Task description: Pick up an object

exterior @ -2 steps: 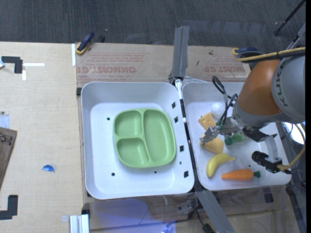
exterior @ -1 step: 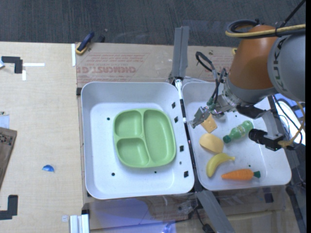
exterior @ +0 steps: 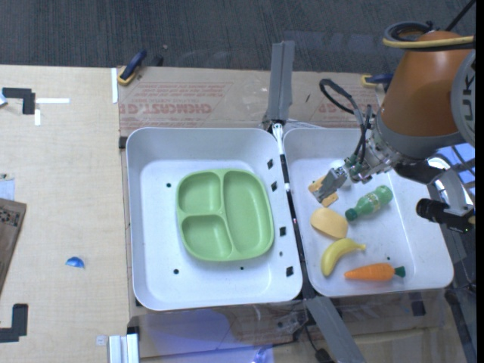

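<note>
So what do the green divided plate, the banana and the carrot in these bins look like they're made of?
Green divided plate: likely molded plastic, matte to satin, uniform pale green with soft rounded dividers.
Banana: probably toy plastic; even yellow, smooth, with a faint sheen.
Carrot: probably toy plastic too; flat orange body with a solid green cap.
The resolution leaves rubber or foam open.

1. We see the arm reaching in from the right, its orange band bulking large above the wrist.
2. We find the gripper low at the arm's end, angled down and to the left.
3. We cannot tell how its fingers stand.
</note>
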Controlling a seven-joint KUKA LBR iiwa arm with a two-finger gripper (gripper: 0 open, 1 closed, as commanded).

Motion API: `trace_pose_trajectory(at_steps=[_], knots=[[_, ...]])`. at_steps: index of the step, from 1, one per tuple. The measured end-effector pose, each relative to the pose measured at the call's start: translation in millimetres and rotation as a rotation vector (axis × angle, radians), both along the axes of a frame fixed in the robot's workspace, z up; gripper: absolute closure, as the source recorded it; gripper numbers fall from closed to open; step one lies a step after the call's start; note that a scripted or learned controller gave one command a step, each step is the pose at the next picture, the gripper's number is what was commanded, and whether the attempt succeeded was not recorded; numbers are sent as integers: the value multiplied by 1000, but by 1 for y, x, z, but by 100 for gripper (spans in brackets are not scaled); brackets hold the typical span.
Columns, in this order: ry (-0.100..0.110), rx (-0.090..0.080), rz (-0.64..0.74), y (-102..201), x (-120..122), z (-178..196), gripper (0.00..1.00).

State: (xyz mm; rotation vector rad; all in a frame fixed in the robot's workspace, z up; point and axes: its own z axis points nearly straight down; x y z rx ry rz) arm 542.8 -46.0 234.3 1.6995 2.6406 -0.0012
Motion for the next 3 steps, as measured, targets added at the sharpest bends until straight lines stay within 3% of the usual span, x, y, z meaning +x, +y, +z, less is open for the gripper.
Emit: trace_pose_trajectory(at_steps=[1, 2, 3], knots=[[3, 1, -53, -22, -65, -44, 0], [3, 2, 159, -54, -66, -134, 0], [-2, 2, 154, -55, -63, -124, 100]])
